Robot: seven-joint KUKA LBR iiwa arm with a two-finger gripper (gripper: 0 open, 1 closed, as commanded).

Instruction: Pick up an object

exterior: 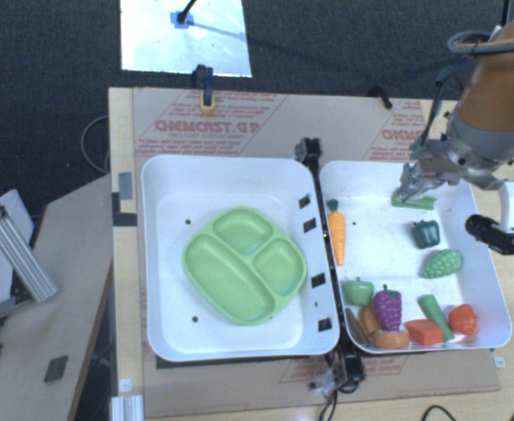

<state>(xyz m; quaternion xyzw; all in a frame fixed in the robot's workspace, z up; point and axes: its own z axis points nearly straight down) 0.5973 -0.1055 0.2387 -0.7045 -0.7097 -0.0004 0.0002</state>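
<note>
My gripper (417, 189) hangs low over the far part of the right bin (371, 191), right above a flat light-green piece (412, 203) that lies on the bin floor. The piece's upper edge is hidden under the gripper, and I cannot tell whether the two touch. In the same bin lie an orange carrot (336, 232) by the left wall, a dark green pepper (426, 233) and a bumpy light-green vegetable (442, 263). Purple grapes (387, 306) and a red tomato (463, 319) sit among several toy foods along the near wall.
The left bin (178, 191) holds a light-green divided plate (244, 264). A black hinge strip (320, 235) runs between the bins. The arm's grey body and orange band (498, 95) reach in from the upper right. A black part (494, 231) juts over the right rim.
</note>
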